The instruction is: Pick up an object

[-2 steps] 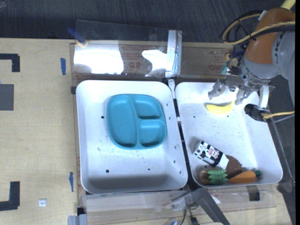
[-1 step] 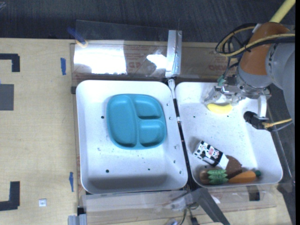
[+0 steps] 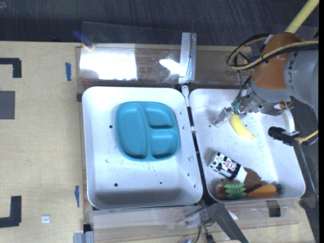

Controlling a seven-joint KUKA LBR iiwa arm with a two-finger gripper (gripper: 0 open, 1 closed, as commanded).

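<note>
Toy carrot (image 3: 262, 190) w/ green top lies at near edge of right bin (image 3: 283, 158), beside b/w patterned box (image 3: 225, 165). Left bin (image 3: 96, 135) holds smooth teal divided plate (image 3: 148, 130). Gripper (image 3: 230, 113), fingers spread, touches curved yellow banana (image 3: 241, 127) at right bin's far side, no clear pinch.

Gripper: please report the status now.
Gripper low in right bin, at banana top end. Banana lies on bin floor. Box and carrot apart, nearer front.
</note>
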